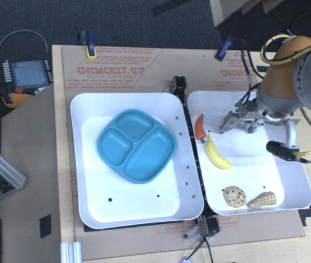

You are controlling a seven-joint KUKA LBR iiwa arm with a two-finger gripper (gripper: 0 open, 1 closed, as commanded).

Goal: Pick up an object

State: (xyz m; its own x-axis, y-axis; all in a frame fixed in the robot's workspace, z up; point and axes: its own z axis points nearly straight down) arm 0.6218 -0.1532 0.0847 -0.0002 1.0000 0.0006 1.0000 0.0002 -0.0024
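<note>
Gripper (242, 122) sits in the upper part of the right bin (303, 188), right of frame centre; fingers look spread, nothing between them. Candidate objects are all in the right bin: banana (218, 154) just below-left of the gripper, orange carrot-like piece (199, 126) against the bin's left wall, round cookie (234, 196) and cone-shaped pastry (262, 200) near the lower edge. Blue divided plate (137, 145) lies alone in the left bin (89, 201).

Risks, as judgement: the banana is curved and smooth, so a close off its centre could squirt it sideways. The carrot piece hugs the wall, and a finger could hit the rim. Cookie and pastry lie flat and low, so the fingers may scrape the floor and close on nothing.
</note>
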